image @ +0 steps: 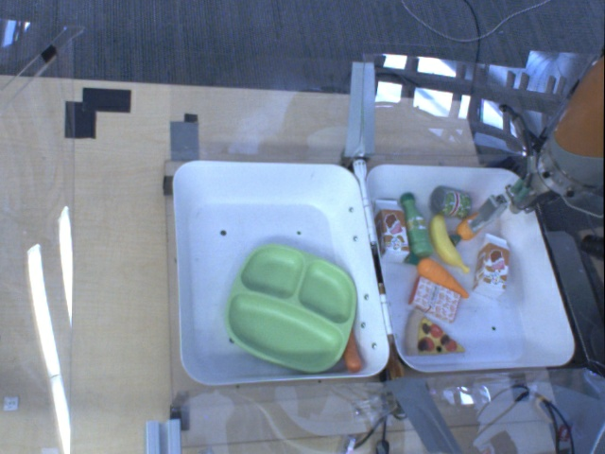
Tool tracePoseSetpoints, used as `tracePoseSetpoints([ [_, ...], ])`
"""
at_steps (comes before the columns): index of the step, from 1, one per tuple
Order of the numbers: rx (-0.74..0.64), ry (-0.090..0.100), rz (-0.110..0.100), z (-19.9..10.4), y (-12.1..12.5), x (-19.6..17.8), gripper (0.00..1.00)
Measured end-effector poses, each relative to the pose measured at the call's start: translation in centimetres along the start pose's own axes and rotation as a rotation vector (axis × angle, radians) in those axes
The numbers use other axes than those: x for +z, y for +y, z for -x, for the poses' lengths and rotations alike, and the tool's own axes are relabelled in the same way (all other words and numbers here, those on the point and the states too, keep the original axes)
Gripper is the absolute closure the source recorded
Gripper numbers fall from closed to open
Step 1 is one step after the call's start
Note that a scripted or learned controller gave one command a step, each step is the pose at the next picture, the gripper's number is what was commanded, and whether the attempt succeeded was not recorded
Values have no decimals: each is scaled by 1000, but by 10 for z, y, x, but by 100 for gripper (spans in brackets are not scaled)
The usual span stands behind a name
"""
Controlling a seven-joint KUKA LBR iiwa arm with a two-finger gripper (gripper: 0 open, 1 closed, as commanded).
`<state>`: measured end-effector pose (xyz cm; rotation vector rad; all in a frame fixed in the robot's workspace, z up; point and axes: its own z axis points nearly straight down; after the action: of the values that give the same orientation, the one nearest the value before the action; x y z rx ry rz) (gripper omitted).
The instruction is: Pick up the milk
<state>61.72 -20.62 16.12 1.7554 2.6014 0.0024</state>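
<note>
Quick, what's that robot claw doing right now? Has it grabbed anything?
Gripper: over the far right of the right bin, above the milk carton; cannot tell whether it is open or closed, and nothing is seen held.

The milk [492,266] is a small white carton with a peaked top and a brown and red printed panel on its face. It lies on the floor of the right-hand bin, near that bin's right wall, tilted slightly. It sits just below the gripper [487,212] fingers, apart from them and not between them.
</note>
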Motion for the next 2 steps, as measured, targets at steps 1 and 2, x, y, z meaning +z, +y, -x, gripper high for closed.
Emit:
tracePoseSetpoints([
  [1,-50,-2,4,-9,-21,63,0],
  [2,-81,-7,11,-25,-60,72,0],
])
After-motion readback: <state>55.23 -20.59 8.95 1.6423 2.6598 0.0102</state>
